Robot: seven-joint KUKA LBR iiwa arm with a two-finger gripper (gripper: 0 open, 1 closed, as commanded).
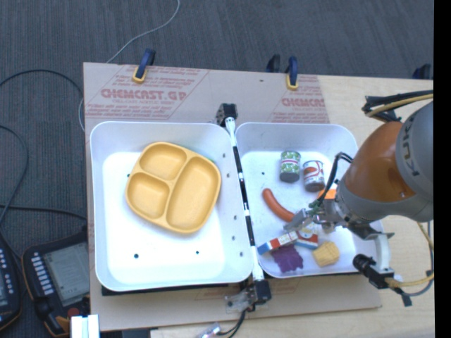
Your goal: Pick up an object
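Logging left bin (113,273): yellow divided plate (173,186), bare floor around it | right bin (338,134): two cans (301,170), sausage (277,204), marker (276,243), purple piece (287,258), corn (325,254), crowded near front wall | gripper (308,219) low over marker, just beside sausage; we cannot tell its opening, apparently nothing held.
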